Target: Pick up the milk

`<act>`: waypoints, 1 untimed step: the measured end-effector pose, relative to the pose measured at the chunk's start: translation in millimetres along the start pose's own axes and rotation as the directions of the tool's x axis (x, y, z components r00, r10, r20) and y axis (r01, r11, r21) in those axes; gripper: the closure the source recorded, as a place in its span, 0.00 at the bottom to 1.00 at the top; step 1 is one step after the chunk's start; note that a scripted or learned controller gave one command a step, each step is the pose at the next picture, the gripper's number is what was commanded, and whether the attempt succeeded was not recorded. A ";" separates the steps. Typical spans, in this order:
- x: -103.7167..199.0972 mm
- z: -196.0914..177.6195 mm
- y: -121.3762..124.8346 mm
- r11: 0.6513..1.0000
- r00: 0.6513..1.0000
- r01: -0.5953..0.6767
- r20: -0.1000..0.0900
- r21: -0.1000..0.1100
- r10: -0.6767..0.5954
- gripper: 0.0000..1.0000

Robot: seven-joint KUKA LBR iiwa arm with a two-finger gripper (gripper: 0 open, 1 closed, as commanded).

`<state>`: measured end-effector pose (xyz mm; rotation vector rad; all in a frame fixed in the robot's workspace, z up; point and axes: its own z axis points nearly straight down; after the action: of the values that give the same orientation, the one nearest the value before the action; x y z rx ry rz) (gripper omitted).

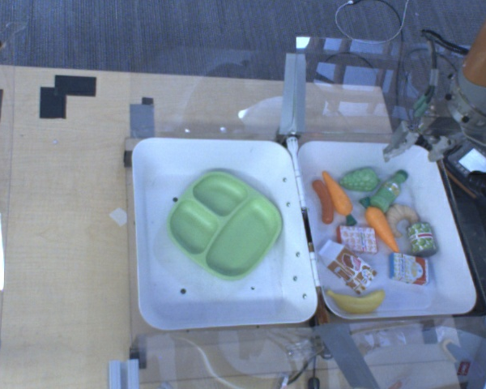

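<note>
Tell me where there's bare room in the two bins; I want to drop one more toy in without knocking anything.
Left bin: bare floor all round the green divided plate, widest along the near edge and left wall. Right bin: crowded through the middle, from the carrot to the banana; small bare patches at the far left and near right corners.

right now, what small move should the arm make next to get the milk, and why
Probably move the gripper down-view over the right bin toward the milk. It sits at the bin's far rim, apart from the carton, which lies near the front beside a green can, so it must get above it before descending.
</note>
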<state>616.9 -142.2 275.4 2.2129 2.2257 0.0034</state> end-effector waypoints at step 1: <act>60.5 66.3 -35.4 1.000 1.000 0.009 -0.001 0.001 -0.009 0.00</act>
<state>581.4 -81.9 208.9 2.2033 2.2363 0.0034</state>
